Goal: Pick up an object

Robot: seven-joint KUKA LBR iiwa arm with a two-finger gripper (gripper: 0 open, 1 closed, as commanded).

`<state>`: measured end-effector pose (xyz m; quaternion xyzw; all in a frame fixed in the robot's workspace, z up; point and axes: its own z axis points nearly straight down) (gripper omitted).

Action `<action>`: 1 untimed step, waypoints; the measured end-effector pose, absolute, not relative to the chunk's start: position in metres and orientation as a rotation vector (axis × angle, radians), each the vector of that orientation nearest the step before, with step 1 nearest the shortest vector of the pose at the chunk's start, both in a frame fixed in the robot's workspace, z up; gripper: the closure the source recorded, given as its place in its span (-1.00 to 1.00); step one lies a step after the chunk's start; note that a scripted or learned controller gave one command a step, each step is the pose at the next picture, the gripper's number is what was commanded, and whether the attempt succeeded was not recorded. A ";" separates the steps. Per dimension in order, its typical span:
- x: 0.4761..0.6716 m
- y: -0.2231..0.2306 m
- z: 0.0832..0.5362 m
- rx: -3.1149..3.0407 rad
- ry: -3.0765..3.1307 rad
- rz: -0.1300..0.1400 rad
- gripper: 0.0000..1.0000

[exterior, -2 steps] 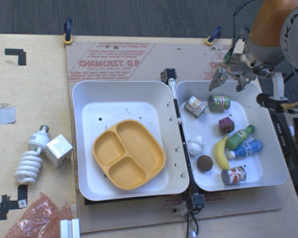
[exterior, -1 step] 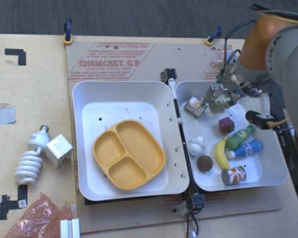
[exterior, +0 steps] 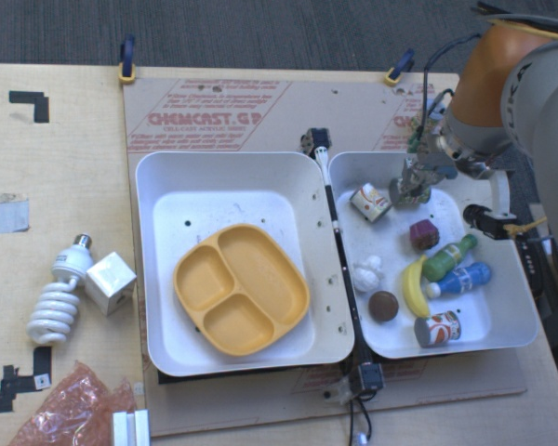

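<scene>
On a pale wooden bench with two white bins, the gripper (exterior: 412, 191) hangs low in the right bin (exterior: 502, 328), fingers seemingly parted and empty, beside a small cream packet (exterior: 370, 203), so the reach is under way and closing squarely comes next.

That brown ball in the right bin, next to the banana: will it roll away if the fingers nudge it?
Probably yes. The brown ball looks round and smooth, so a sideways touch could send it rolling on the right bin's flat floor. The banana beside it may stop it on that side. It looks small and likely light.
</scene>
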<state>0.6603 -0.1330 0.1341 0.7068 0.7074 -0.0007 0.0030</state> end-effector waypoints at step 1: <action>0.660 -0.133 0.134 2.216 2.218 -0.002 -1.00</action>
